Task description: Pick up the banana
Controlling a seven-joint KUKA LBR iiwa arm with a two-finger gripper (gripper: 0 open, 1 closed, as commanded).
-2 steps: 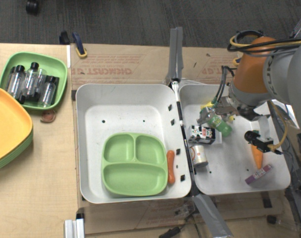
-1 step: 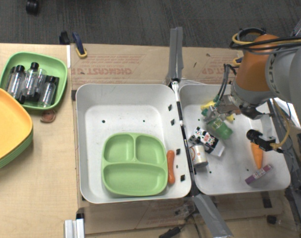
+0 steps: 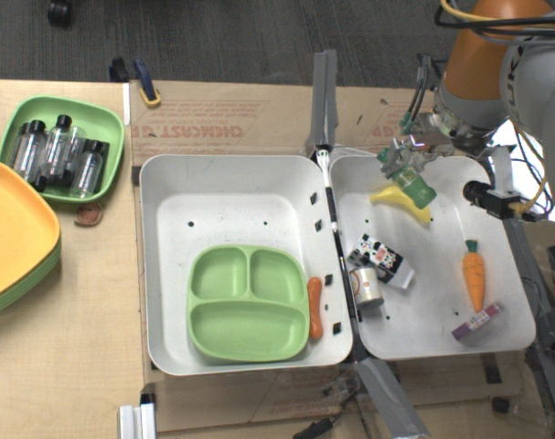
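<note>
The banana lies in the right bin's far half, well clear of the carrot; the gripper sits on its upper end, grip state indeterminable; centre the gripper across the banana's midsection before closing.

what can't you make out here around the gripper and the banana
- Camera view: whether the gripper is open or closed; blurred and seen from above.
- The banana: its upper end lies under the gripper, so contact is unclear.
- The small black and white item: too small to identify.
- The arm: cut off by the right edge.
</note>
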